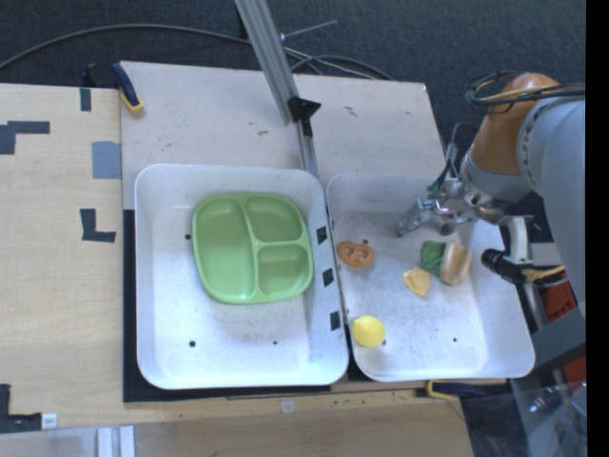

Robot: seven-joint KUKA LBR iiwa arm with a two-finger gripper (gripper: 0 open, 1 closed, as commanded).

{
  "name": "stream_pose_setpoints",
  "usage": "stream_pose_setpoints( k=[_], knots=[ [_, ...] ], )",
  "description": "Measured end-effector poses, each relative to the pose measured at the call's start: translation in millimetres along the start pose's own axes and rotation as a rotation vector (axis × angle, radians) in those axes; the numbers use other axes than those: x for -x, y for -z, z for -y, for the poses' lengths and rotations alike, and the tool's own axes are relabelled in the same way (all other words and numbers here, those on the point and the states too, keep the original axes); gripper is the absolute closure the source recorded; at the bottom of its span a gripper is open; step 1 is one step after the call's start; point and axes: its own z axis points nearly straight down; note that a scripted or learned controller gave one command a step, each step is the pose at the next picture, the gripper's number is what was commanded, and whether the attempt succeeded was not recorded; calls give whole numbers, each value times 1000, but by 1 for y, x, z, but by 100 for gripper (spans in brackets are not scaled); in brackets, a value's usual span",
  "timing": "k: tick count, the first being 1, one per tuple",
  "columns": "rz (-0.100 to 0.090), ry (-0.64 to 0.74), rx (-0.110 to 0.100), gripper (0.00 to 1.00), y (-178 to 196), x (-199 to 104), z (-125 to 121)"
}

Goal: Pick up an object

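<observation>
Gripper (pixel 415 219) hovers over the right bin (pixel 495 350), grip state unclear; the clustered green piece (pixel 434 255) and bread piece (pixel 455 263) risk a double-grab.

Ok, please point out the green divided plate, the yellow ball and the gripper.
green divided plate (pixel 253 248), camera view, middle ridge.
yellow ball (pixel 368 331), camera view, centre of ball.
gripper (pixel 419 219), camera view, between its fingertips.

The hand (pixel 419 219) hangs over the right bin (pixel 495 350), which bears a pretzel (pixel 355 253), lemon (pixel 368 331) and other small pieces (kinds unclear). A green divided plate (pixel 253 247) lies in the left bin (pixel 162 350).
</observation>
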Motion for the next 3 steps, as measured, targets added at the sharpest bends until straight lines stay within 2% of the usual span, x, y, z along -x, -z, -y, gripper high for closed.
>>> stream_pose_setpoints(
  k=[1, 2, 3],
  knots=[
    [0, 2, 1, 100, 11, -1, 0],
    [-1, -1, 6, 100, 54, -1, 2],
    [-1, 0, 8, 100, 103, -1, -8]
  ],
)
